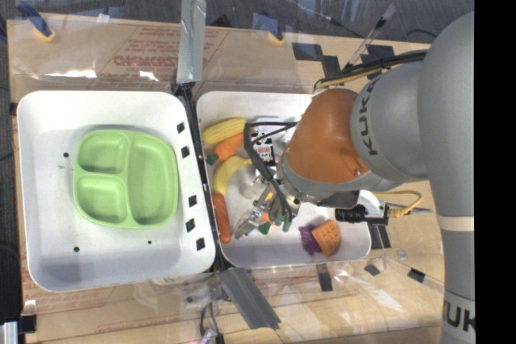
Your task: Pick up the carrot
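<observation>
Carrot [222, 219] lies by right bin's [266, 258] left wall, not lifted. Gripper [260, 215] hovers just right of it, nothing between its fingers; opening unclear. Grasp and lift remain.

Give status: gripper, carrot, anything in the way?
Gripper low in right bin, beside carrot. Carrot lies against bin's left wall, not gripped. Banana close above it.

Glossy white plastic bins [32, 173]; matt green plastic plate [126, 178]; wood bench [387, 310].
</observation>
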